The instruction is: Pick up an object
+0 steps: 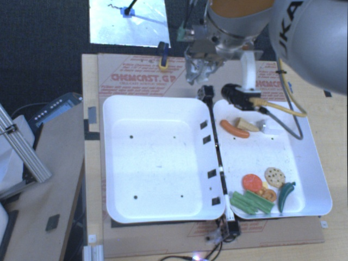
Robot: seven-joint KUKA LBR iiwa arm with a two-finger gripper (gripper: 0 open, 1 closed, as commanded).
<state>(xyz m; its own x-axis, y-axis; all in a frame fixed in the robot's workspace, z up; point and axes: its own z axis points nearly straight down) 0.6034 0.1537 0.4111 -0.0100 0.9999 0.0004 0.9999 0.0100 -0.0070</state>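
Above the far edge of the bins, the gripper (198,72) is seen; its jaw state cannot be told, apparently nothing held. A sausage (234,129) lies in the right bin (312,170).

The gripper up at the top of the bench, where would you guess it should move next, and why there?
Probably a short move toward the right bin and down. The gripper hangs above the bench behind the bins, over no item. The toy food all lies in that bin; the orange sausage near its far edge is the closest piece and lies clear of the others.
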